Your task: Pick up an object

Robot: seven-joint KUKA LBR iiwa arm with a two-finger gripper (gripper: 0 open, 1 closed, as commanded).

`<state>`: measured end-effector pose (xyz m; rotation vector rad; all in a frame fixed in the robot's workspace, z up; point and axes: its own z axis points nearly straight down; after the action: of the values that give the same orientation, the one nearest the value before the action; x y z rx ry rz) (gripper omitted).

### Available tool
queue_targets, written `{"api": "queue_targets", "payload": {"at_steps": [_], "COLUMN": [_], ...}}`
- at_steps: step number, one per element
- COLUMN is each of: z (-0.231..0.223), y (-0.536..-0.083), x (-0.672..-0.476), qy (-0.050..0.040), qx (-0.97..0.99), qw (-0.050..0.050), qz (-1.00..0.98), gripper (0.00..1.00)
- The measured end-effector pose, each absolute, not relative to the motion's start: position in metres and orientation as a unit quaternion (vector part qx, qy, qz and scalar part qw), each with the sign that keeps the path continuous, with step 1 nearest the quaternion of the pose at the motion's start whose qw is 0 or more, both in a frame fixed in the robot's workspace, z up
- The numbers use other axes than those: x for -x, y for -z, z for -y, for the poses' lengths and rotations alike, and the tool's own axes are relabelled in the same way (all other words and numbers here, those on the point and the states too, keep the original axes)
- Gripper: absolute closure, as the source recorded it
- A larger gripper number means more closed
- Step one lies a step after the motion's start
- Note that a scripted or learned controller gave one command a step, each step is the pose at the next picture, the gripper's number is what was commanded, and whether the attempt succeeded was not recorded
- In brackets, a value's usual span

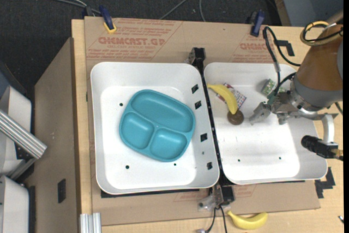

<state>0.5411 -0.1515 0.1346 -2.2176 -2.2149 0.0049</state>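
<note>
A yellow banana (224, 97) lies in the right bin (262, 163), near its left wall, curving down to a small brown round object (235, 117). A small printed packet (238, 96) lies just right of the banana. My gripper (267, 111) hangs low over the right bin's middle right, a short way right of the brown object and apart from it. Its fingers (257, 113) look spread, with nothing between them. A small green-and-white item (268, 87) sits close above the gripper.
The left bin (109, 166) holds a teal divided plate (157, 124). Black clips (197, 55) join the bins along the middle seam. A second banana (250, 219) lies outside on the bench front. Cables (275, 57) trail over the right bin's back.
</note>
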Motion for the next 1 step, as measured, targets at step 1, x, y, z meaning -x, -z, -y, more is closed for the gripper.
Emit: {"api": "queue_targets", "payload": {"at_steps": [1], "z": [0.1512], "y": [-0.1492], "x": [-0.5434], "qy": [0.0008], "qx": [0.707], "qw": [0.000], "qz": [0.707], "gripper": [1.00]}}
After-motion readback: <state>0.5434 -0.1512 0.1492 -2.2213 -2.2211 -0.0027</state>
